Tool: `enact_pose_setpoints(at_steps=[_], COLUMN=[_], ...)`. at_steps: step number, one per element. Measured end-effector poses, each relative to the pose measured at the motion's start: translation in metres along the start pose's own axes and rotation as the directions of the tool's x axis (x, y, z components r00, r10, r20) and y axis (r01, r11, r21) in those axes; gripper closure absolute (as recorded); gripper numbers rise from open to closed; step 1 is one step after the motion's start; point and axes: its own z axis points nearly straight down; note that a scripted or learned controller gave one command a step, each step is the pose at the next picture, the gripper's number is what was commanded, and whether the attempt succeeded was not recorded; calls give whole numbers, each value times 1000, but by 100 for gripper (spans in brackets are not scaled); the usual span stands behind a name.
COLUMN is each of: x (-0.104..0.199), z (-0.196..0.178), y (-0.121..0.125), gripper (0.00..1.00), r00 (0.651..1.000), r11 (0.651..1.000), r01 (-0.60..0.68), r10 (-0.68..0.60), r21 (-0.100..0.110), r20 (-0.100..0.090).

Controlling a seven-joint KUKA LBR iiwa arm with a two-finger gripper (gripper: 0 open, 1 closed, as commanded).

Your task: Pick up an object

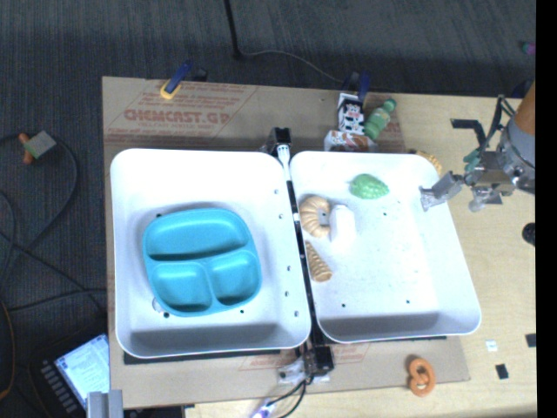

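The gripper (454, 190) is hovering at the right bin's (392, 316) right rim, fingers apart, empty; aiming squarely over the green object (369, 185) looks wisest

The grey arm with its orange band (527, 116) is cut off by the right edge. Its two-finger gripper (470, 190), at the right white bin's (392, 320) right rim, is too small and blurred to read. A blue three-compartment plastic tray (202, 259) hides part of the left white bin's (130, 320) floor.
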Motion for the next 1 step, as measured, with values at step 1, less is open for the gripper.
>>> enact_pose_setpoints(at_steps=[1], x=[-2], z=[52], y=[-61], gripper=[0], r00=[1000], r11=[1000], r01=[-1], r10=[1], r21=[1], r20=[0])
